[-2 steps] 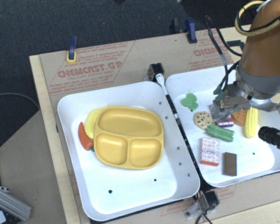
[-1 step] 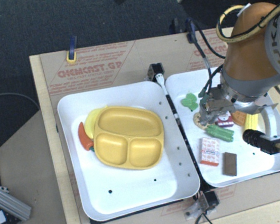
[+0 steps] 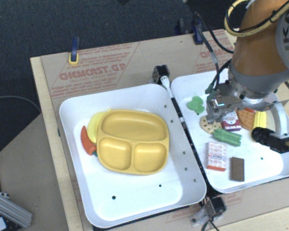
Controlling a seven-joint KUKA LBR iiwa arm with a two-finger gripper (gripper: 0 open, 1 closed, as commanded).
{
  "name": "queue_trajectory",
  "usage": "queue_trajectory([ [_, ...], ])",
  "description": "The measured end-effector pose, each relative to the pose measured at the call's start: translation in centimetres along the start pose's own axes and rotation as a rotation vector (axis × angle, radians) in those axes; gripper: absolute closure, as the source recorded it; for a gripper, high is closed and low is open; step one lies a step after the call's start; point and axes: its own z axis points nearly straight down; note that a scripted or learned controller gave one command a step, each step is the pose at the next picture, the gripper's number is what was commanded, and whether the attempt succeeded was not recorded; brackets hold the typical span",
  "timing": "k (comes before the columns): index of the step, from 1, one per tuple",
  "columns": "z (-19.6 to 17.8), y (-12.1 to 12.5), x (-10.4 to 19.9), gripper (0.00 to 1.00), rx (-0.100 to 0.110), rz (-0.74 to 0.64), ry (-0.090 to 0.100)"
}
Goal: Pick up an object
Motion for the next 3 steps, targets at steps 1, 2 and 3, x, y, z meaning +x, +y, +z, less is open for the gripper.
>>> queue_trajectory([
  [1,0.3,-1.6,-0.2,1.00,0.006,0.002,0.001],
  [2,0.2,-1.0,-0.5,1.00,0.002,0.002,0.000],
  [3,1.4,-0.6,1.1,1.00,0.007,0.000,0.001],
])
